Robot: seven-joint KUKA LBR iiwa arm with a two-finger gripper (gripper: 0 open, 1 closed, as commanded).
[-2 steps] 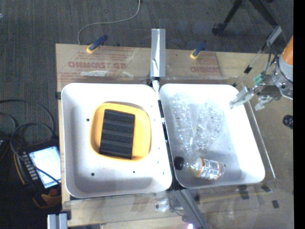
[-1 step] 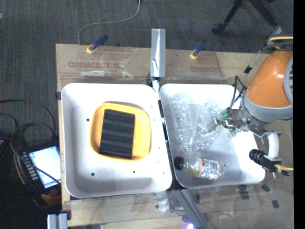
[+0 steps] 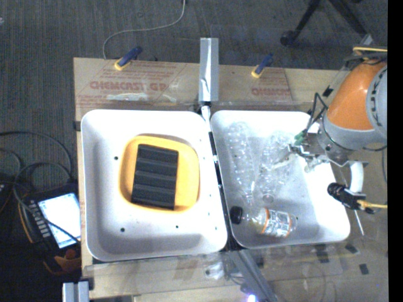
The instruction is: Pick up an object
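The gripper [image 3: 301, 145] hangs over the right bin [image 3: 327, 228] near clear bottles [image 3: 264, 168]; its grip I cannot tell.

Two white bins [image 3: 94, 187] sit on a tan cardboard sheet [image 3: 145, 87] with faded red lettering. The left bin holds a yellow tray [image 3: 129, 162] under a ribbed black block [image 3: 155, 176]. The right holds clear bottles [image 3: 267, 162], one [image 3: 271, 222] with an orange-and-white label and black cap.

Even overhead lighting, moderately bright. White bins [image 3: 94, 187] glare slightly. Soft shadows. Image grainy; clear bottles [image 3: 261, 162] indistinct, possibly washed out by glare.
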